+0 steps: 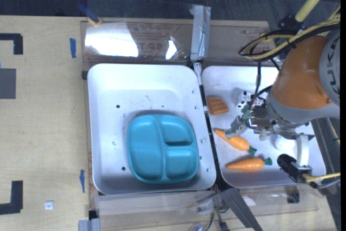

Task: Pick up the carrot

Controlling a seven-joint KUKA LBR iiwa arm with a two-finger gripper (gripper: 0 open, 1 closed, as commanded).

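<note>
Two orange carrots lie in the right bin (227, 84). The upper carrot (233, 141) lies slanted near the bin's left wall, its green top pointing right. The lower carrot (245, 164) lies almost level near the front wall, its green top also to the right. My gripper (238, 126) hangs just above and a little right of the upper carrot, close to its middle. I see nothing held in it. The arm's grey and orange body covers the right part of this bin.
A tan, toast-like piece (218, 106) lies in the right bin behind the carrots, near the divider. The left bin (108, 89) holds a blue divided plate (162, 147). The wall between the bins (205, 116) runs just left of the carrots.
</note>
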